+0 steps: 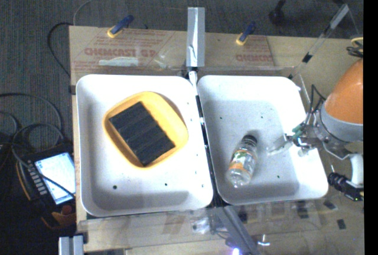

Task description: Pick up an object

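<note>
Seen from the fixed camera above the bench [82, 47], the arm's hand [287, 141] hovered low over the right bin [254, 85], close to that bin's right rim; whether it was apart or together could not be told. A clear plastic bottle [243, 160] lay on its side just left of the hand and a little nearer the camera, its cap end pointing up toward the hand, apart from it. Bare bin floor stretched beyond the hand toward the far rim. Well to the hand's left, past the seam where the two bins met, the left bin [94, 189] held a yellow dish [171, 109] carrying a black ridged block [142, 133].
</note>
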